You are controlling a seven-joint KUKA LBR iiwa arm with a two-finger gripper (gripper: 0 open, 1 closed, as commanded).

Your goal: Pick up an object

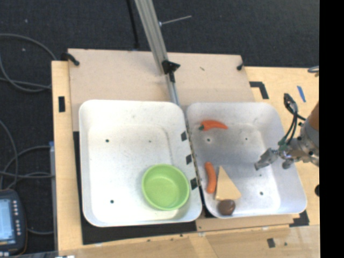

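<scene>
At the near edge of the right shallow white bin [290, 195], a small dark brown rounded lump [226, 207] was seen touching a tan wedge-shaped block [226, 188]. An orange carrot-like stick [211, 177] lay upright just beside the wedge, against the bin's left wall. In the left shallow white bin [107, 144], a round lime-green plastic bowl [165, 186] was set in the near right corner. Farther back, the two-finger gripper [275, 159] was positioned over the right bin's right side; its fingers appeared spread, with nothing seen between them. At the far side of that bin, a curved orange-red pepper-like piece [214, 125] was lying.
</scene>
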